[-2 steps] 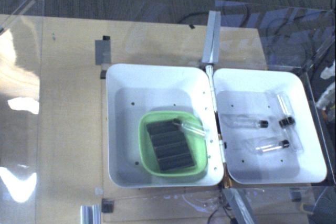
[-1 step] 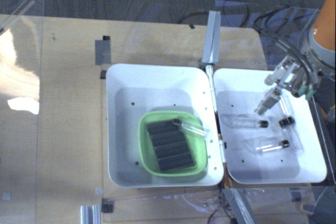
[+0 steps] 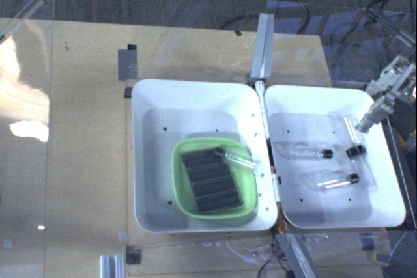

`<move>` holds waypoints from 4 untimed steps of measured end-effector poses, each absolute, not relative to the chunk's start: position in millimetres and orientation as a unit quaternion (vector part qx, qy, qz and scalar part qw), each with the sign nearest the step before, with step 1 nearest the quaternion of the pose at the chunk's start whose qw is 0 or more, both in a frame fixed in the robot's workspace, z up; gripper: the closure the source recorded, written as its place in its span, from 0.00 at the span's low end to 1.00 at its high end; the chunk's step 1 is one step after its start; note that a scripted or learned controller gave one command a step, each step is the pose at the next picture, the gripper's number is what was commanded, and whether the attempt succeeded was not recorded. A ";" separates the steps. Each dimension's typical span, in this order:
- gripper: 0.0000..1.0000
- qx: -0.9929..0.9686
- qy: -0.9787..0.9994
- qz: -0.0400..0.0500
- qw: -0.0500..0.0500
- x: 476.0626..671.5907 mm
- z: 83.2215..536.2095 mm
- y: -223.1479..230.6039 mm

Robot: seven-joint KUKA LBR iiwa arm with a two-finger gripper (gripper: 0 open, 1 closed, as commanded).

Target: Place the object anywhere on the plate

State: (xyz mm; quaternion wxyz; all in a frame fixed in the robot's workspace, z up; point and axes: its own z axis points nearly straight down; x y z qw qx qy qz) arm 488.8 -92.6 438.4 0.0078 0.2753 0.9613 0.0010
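A clear vial with a dark cap (image 3: 236, 157) lies across the upper right part of the green plate (image 3: 177, 172), its capped end over the plate's inside and its other end reaching out over the rim, well away from the gripper (image 3: 362, 126) and across the divide between the bins from it. Under and beside it on the plate sits a dark ridged block (image 3: 212, 182), which takes up most of the plate's floor. The plate rests in the left bin (image 3: 146, 159). If that vial is the task's object, the placing looks done, though it sits near the edge and may be resting partly on the rim. In the right bin (image 3: 384, 205) three more capped vials remain. One stands lengthwise just below the gripper's tip (image 3: 352, 139), nearly touching it. Another lies flat farther off toward the plate (image 3: 303, 153), and the third lies below the first, nearer the front wall (image 3: 339, 181). The gripper hangs over the upper right corner of the right bin, pointing down and inward at the nearest vial, with nothing visibly in its hold. Whether it is clenched or released cannot be told at this blur. If more vials are to go over, the work left is grasping the one nearest the tip and carrying it to the plate.
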 end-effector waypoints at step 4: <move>1.00 0.187 0.982 0.001 0.005 526.3 354.3 -45.3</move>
